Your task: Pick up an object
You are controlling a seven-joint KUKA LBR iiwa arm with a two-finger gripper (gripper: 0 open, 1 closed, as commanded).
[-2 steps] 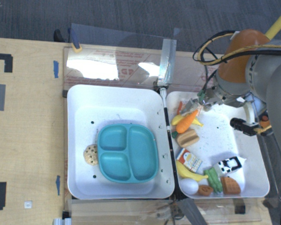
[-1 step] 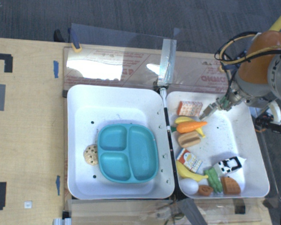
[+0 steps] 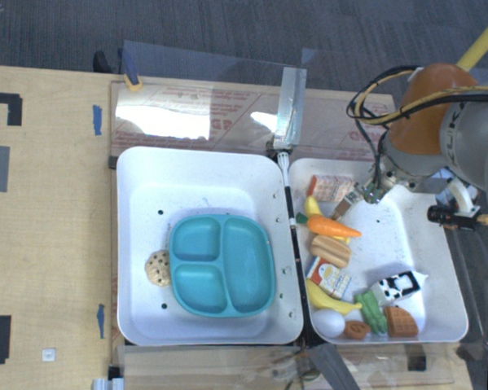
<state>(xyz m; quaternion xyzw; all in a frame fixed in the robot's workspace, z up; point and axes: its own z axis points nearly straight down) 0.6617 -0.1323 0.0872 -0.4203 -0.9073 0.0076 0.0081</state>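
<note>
The arm (image 3: 444,119) comes in from three o'clock and bends down over the right bin (image 3: 454,319). Its gripper (image 3: 360,198) hangs at the upper part of that bin, at about twelve o'clock from the pile of toy food. The fingers look narrow and there is nothing between them, but the view is poor here and I cannot tell surely how they stand.

Just beside the gripper, at its nine o'clock, lies a pale wrapped cracker packet (image 3: 332,187). Below it is a carrot (image 3: 334,227), lying across a yellow banana (image 3: 313,208). At six o'clock from the carrot lie a hot dog (image 3: 330,250) and a small juice carton (image 3: 332,279). Further down are a second banana (image 3: 330,298), a white egg (image 3: 329,323), a green vegetable (image 3: 373,311), a brown piece (image 3: 401,321) and a black and white cow toy (image 3: 399,286).

In the left bin (image 3: 139,176) a teal divided plate (image 3: 222,264) sits near the centre, with a cookie (image 3: 158,268) touching its nine o'clock edge
</note>
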